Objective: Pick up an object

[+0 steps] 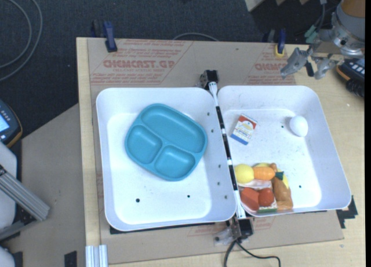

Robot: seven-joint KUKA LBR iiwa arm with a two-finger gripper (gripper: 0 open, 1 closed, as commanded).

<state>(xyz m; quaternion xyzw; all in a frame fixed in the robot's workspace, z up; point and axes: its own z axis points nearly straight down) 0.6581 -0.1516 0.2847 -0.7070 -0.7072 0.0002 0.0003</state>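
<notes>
A: Left panel: what lay in the left bin (116,202)?

B: A blue divided plate (166,141), three compartments, resting flat near the bin's centre. A few dark specks dotted the bin floor; too small to identify.

A: And the right bin (327,161)?

B: A small white carton (244,129) with a red-orange label near the divider, print illegible. A white egg-shaped ball (298,125) sat toward the far side, apart from it. At the near edge, a cluster of toy foods (264,187), yellow, orange and red, lay touching one another; individual pieces were hard to separate.

A: The gripper (306,64)?

B: Beyond the right bin's far corner, above the bench, arm cut off by the frame. Its two fingers (293,63) stood spread apart, nothing between them, touching no object.
</notes>
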